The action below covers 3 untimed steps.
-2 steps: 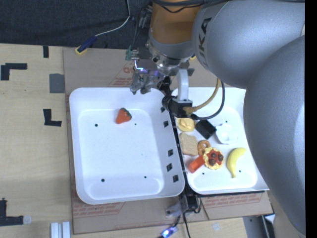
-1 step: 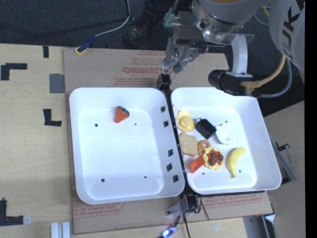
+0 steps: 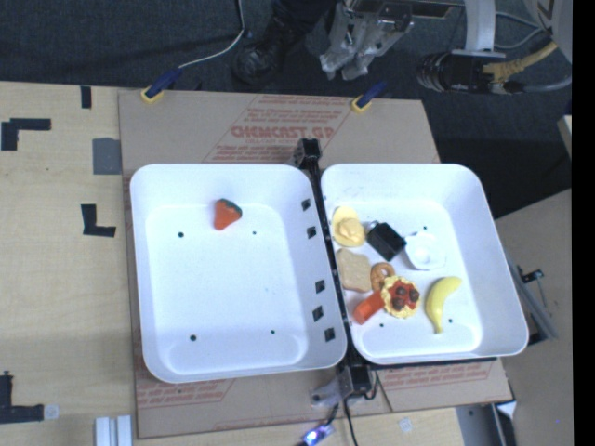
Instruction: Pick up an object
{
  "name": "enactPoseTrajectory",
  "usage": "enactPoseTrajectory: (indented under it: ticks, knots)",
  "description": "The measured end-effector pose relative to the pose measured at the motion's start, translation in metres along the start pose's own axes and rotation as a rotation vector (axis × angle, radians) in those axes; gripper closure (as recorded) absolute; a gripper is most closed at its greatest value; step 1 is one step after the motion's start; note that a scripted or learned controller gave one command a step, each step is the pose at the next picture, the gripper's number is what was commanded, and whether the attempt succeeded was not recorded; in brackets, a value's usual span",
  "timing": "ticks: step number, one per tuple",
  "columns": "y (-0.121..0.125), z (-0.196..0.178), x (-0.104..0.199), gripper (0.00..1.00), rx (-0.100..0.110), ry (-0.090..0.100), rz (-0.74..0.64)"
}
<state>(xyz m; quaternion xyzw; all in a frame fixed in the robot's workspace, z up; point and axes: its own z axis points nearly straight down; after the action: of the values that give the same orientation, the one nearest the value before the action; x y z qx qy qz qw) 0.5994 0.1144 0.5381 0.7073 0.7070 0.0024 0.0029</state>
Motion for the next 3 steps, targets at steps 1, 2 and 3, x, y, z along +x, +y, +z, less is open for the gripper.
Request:
enactPoseTrajectory:
  ticks: [1,2,3]
  knots:
    - [-0.033,0.003,-0.021,1.00,0.009,0.000,-0.001]
    - [0.019,0.005,-0.063,1.00,0.008,-0.002,0.004]
    - [0.023,0.004,-0.095,1.00,0.008,-0.001,0.001]
